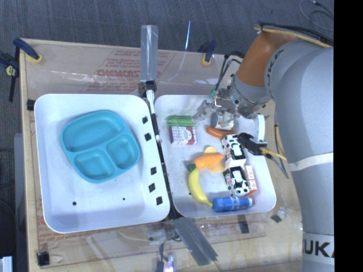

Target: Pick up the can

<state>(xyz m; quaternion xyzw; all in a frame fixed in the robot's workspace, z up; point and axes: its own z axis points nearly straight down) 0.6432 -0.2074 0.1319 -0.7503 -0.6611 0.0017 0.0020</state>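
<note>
Hovering over the right bin (266, 200), the gripper (218, 109) has fingers I cannot tell open or shut; one can (182, 135) lies just left below it, with one banana (197, 188), one bottle (231, 203), two cartons (238, 171)

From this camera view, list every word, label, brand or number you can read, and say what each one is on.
"UKA": white letters on the grey arm's base, cut off at the frame's edge.
Red print on the clear sheet behind the bins: too blurred to read.
Red-and-white can label: too small to read.
Black-and-white carton: pattern visible, no legible text.
Blue bottle: no legible text.
</note>
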